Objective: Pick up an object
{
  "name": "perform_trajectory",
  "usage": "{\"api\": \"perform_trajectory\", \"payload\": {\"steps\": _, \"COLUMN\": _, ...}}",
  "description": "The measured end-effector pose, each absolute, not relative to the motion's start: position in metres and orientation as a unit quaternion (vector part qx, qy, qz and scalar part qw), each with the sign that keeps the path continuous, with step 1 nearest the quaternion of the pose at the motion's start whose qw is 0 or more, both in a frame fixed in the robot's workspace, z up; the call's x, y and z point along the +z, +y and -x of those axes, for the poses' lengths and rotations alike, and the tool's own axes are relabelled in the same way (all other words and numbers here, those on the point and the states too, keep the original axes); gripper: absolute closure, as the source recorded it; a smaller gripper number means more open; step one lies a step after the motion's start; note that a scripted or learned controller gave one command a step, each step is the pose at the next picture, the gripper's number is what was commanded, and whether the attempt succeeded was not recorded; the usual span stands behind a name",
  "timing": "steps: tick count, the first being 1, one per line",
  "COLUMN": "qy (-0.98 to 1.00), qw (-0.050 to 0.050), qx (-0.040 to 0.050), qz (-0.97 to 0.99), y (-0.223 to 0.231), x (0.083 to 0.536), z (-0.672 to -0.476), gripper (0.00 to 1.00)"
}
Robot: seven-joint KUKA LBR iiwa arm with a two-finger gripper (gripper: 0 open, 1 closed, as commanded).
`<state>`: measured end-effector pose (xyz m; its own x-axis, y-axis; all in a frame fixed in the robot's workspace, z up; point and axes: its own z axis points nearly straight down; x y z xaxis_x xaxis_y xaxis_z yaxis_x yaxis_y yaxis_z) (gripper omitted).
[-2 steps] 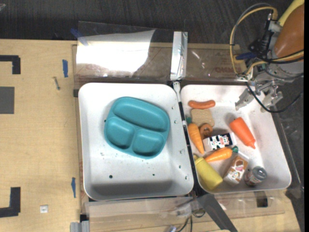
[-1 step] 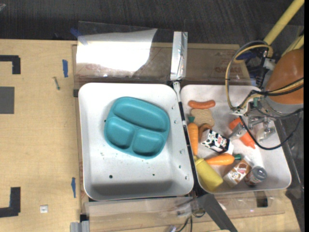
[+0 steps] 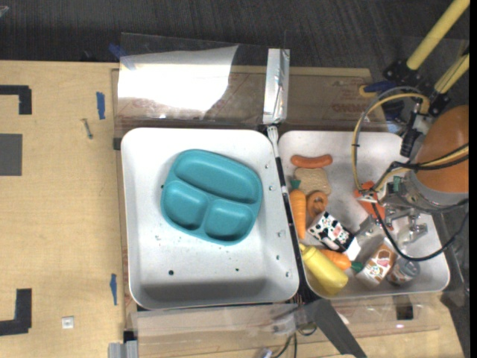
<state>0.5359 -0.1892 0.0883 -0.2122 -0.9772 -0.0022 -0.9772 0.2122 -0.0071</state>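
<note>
Camera view shows two shallow white bins side by side on the bench: the left white bin point(image 3: 149, 274) holds a teal plastic divided plate point(image 3: 211, 196), and the right white bin point(image 3: 436, 278) holds a cluster of small toy foods. The grey arm with its orange band point(image 3: 447, 151) comes in from the right, and its two-finger gripper point(image 3: 380, 226) hangs low over the middle of the right bin, wrapped in cables. Whether it is spread or pressed together cannot be told from this angle, and nothing is visibly pinched in it.

Candidates for picking lie mostly to the gripper's left, along the wall between the bins: a red-brown sausage point(image 3: 311, 159) lying crosswise at the far end, a tan slice of bread point(image 3: 311, 180) below it, an orange carrot point(image 3: 298, 213) with its long axis running front to back beside the wall, a black-and-white spotted carton point(image 3: 330, 232), and a yellow banana-like piece point(image 3: 323, 269) at the near end. A small brown-and-white packet point(image 3: 378, 267) sits just nearer the front edge than the gripper.

The spotted carton looks nearest, just to the gripper's left and slightly toward the front, its long axis slanting diagonally. A short shift leftward, with the jaws turned across that slant, would probably suit it best; crowding by the neighbouring orange and yellow pieces could spoil the grasp.
</note>
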Motion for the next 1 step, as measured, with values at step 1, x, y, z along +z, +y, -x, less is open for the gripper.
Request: {"api": "perform_trajectory", "payload": {"steps": 1, "qy": 0.781, "qw": 0.004, "qx": -0.0029, "qz": 0.624, "y": -0.2038, "x": 0.0883, "z": -0.5194, "gripper": 0.00}}
